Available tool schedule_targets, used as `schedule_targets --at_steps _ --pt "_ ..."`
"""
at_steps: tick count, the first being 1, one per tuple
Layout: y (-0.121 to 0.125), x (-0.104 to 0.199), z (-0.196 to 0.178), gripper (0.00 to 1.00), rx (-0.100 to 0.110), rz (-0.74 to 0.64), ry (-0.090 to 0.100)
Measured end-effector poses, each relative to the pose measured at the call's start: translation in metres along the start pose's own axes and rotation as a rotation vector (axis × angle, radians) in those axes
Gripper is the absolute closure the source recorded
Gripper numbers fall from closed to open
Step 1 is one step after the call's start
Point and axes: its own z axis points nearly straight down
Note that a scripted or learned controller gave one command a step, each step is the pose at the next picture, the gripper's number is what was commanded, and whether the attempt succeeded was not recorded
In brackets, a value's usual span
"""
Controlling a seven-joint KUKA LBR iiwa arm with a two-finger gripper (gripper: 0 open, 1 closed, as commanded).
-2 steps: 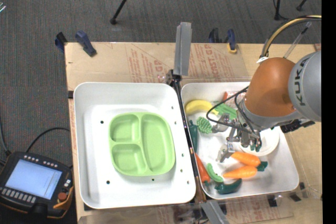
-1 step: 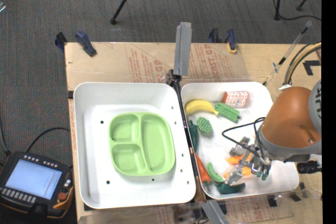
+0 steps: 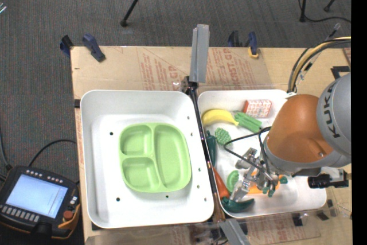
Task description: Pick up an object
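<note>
The gripper [image 3: 256,182] is low in the right bin [image 3: 298,203], among the toys near a green piece [image 3: 232,179]; the grasp step is in hand. The next move needs a sure closing before lifting.

The grey KUKA arm [image 3: 344,117] reaches in from the right of the camera view, its orange band [image 3: 295,132] bulging above the wrist as it bends downward and to the left. Black cables loop from the band toward the metallic gripper [image 3: 255,178], which hangs low at the end of the wrist, pointing down and left. The gripper's small silver parts crowd together beneath the wrist, and at this slant and size the set of its two fingers cannot be made out.
</note>
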Motion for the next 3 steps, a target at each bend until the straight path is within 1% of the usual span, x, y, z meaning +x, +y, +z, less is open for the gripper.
schedule_targets --at_steps 1,2,3 --pt "0.014 -0.067 0.005 0.00 0.002 0.015 0.017" --pt "0.009 -0.040 0.005 0.00 0.004 0.174 0.021" --pt "0.036 -0.124 0.005 0.00 0.006 0.358 0.017"
